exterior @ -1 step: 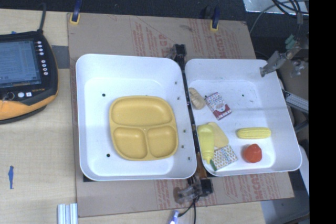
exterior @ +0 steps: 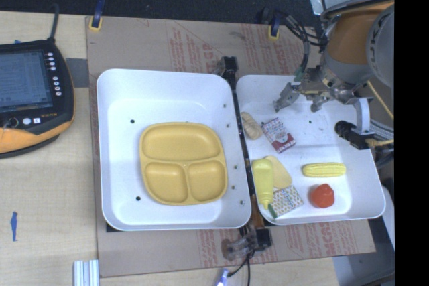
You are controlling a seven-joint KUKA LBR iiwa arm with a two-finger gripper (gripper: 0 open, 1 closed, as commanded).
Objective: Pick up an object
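Note:
My gripper (exterior: 299,101) hangs over the far part of the right bin (exterior: 365,211), its two fingers spread open with nothing between them. Below it in that bin lie a red and white packet (exterior: 277,134), a beige piece (exterior: 251,125) by the left wall, a yellow bottle (exterior: 263,182), a checkered packet (exterior: 287,200), a yellow corn cob (exterior: 324,170) and a red tomato (exterior: 322,195). The packet is the closest thing, a short way in front and to the left of the fingers.
The left bin (exterior: 120,97) holds a yellow divided plate (exterior: 183,162). A teach pendant (exterior: 27,94) lies on the bench at far left. The arm's grey and orange body (exterior: 358,37) and a black part (exterior: 350,132) overhang the right bin's far right side.

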